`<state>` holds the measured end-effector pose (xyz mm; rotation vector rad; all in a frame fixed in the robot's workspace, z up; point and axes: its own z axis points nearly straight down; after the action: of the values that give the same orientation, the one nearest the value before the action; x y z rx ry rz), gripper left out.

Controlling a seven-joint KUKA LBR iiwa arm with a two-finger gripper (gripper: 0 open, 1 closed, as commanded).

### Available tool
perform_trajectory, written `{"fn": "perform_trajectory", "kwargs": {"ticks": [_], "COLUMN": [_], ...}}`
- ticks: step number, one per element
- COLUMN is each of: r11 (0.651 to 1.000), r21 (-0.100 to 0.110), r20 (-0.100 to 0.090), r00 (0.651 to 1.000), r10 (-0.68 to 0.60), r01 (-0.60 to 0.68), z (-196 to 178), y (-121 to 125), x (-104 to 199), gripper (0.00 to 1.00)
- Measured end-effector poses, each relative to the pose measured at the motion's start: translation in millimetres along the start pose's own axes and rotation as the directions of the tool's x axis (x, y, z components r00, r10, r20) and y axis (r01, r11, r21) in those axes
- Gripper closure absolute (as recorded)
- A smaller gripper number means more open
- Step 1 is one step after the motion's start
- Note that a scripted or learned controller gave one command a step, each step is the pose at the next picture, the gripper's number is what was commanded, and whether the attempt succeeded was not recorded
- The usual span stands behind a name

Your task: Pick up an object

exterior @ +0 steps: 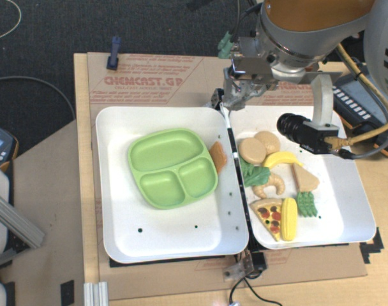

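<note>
My gripper point(235, 98) hangs over the back end of the divider between the two white bins, with nothing visibly held. In the left bin point(117, 228) lies a green divided plate point(171, 167), and a small orange-brown piece point(217, 157) rests against its right side. The right bin point(353, 196) holds toy food: two round tan buns point(258, 148), a banana point(282, 160), a green leafy piece point(253, 173), a curled croissant point(274, 183), a bread slice point(305, 180), a pizza slice point(268, 213), a corn cob point(288, 218) and a small green vegetable point(306, 204).
A black cylindrical unit point(305, 134) on the arm hangs over the back of the right bin. The big grey and orange wrist point(309, 18) covers the back right. A blue clip point(113, 53) lies on the cardboard behind the left bin.
</note>
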<state>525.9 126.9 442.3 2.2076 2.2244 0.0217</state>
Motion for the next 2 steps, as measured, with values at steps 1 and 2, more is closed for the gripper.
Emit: {"fn": "perform_trajectory", "kwargs": {"ticks": [1,2], "r11": [1.0,1.0], "r21": [0.028,0.01], "r20": [0.009,0.002], "r00": [1.0,1.0], "r10": [0.014,0.005], "r01": [-0.014,-0.005], "z": [117.7,68.2], "y": [-12.7,-48.3], "x": [-57.5,-38.5], "gripper": [1.0,1.0]}}
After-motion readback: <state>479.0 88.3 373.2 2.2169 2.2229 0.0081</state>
